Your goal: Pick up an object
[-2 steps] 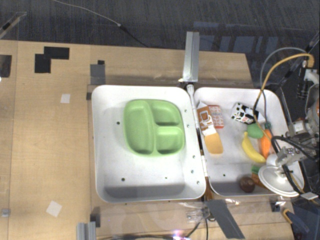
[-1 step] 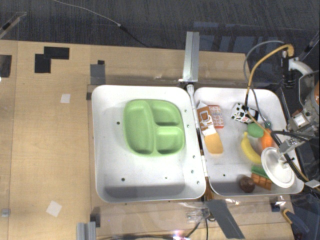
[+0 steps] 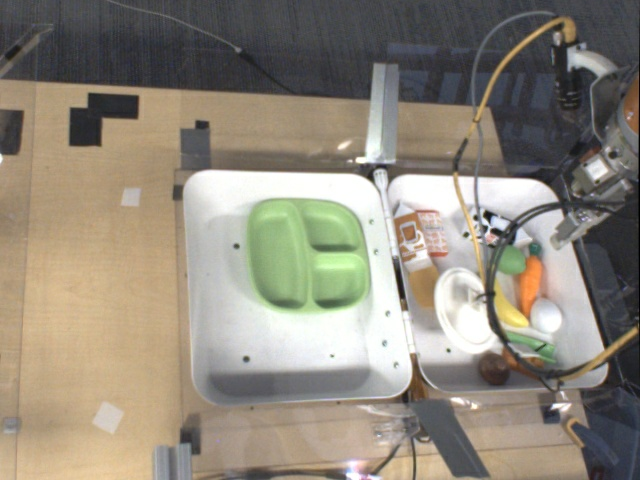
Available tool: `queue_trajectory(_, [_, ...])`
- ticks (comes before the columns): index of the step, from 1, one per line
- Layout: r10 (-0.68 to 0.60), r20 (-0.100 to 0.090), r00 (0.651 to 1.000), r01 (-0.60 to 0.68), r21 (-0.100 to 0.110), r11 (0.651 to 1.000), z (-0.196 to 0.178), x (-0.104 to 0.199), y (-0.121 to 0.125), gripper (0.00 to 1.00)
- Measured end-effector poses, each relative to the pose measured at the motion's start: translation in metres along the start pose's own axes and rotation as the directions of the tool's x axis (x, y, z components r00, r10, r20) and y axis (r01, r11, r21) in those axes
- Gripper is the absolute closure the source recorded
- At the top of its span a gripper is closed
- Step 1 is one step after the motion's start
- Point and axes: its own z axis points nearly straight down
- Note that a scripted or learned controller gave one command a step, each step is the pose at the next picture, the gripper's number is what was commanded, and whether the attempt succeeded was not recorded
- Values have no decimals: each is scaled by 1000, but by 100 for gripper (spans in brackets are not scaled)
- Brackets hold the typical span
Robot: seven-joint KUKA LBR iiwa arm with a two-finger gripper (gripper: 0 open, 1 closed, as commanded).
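Two bins sit side by side on the tabletop (image 3: 90, 298). In the left bin (image 3: 215, 368) a divided tray (image 3: 305, 253) lies near the middle. The right bin (image 3: 430, 368) holds a carton (image 3: 420, 236) at its far left, a bowl (image 3: 460, 308) before it, and a carrot (image 3: 530, 278), banana (image 3: 512, 314) and egg (image 3: 546, 316) to the right.

A: Where's the arm (image 3: 612, 118)?

B: At about three o'clock, high on the right edge of the view. Grey links, with a sliver of orange at the very edge.

A: And the gripper (image 3: 578, 226)?

B: Below the wrist, reaching down toward seven o'clock. Too small and dark to judge anything further.
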Motion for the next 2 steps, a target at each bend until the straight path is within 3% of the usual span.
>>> queue_trajectory(1, [-335,6,942,335,-2,942,121,-23,15,100])
queue_trajectory(2, [-64,-2,998,64,1,998,9,-46,-22,100])
